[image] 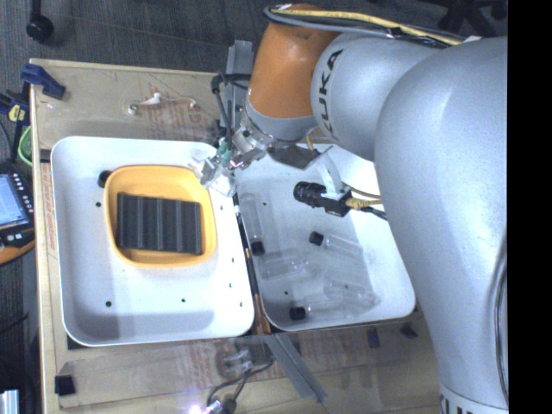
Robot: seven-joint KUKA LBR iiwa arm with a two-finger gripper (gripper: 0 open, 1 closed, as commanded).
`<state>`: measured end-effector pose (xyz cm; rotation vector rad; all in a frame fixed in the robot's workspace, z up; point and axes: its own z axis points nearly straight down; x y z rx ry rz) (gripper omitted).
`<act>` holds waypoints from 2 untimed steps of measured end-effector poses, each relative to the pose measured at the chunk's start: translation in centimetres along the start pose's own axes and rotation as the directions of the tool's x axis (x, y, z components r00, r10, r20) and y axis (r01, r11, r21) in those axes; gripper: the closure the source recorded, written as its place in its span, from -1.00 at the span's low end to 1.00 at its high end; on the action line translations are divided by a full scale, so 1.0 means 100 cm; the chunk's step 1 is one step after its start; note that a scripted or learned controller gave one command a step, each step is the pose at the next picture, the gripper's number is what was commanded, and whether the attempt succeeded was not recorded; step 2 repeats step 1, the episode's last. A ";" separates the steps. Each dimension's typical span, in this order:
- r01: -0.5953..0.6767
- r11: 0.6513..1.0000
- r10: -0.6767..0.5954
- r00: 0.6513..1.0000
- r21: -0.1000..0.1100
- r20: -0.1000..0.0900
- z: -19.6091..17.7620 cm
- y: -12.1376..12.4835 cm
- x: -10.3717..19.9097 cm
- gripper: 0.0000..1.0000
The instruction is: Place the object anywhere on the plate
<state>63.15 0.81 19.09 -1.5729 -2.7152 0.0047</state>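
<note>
The big grey arm [414,119] with its orange band [280,67] reaches in from the right and covers the top of the right bin [392,304]. A wooden bench [112,93] is under both white bins. At the far left edge sits a small device with a screen [10,205]. The left bin [78,309] holds a yellow plate [121,184], and a dark ribbed object [164,224] lies flat on the plate. The right bin holds some clear plastic pieces [336,274] with little black caps. The gripper [226,164] hangs over the wall between the two bins, just beside the plate's top right corner. It is too small and blurry to tell if it is open or closed, and nothing can be seen in it.
</note>
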 end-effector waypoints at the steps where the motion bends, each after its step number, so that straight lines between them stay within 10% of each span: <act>1: 0.000 1.000 0.000 1.000 0.000 0.001 0.000 0.000 0.000 -1.00; 2: 0.000 1.000 0.000 1.000 0.000 0.001 0.000 0.000 0.000 -1.00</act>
